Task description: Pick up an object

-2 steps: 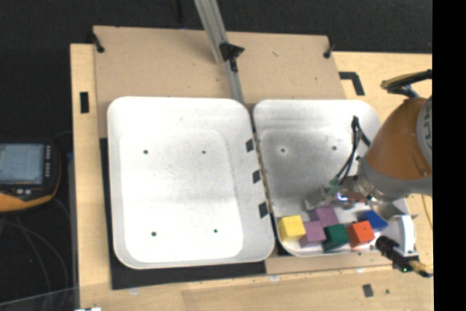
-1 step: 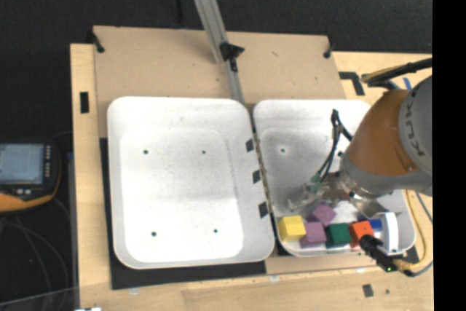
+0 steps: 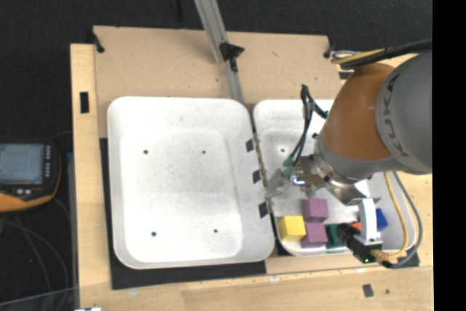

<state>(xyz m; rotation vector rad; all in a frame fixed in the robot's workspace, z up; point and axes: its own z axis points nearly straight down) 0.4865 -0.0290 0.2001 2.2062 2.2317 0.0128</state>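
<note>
White bins, 2 in number, sit side by side on the bench (image 3: 175,62). Camera view: the left bin (image 3: 182,178) holds nothing to pick. The right bin (image 3: 277,124) holds 3 blocks bunched in its near end. A yellow block (image 3: 293,226) sits just beside 2 purple blocks, the upper purple block (image 3: 316,209) and the lower purple block (image 3: 314,234).

The arm (image 3: 364,120) reaches over the right bin. The gripper (image 3: 279,184) sits low by the wall shared with the left bin, near the yellow block but apart from it. Whether the gripper is spread or pressed together cannot be told, and nothing is seen held.

Step in hand, as judged: the approach, with the pick not yet made. The next move calls for a short shift toward the near end, centring over 1 block. The yellow block looks the easiest choice, though the purple blocks beside it leave little room.
</note>
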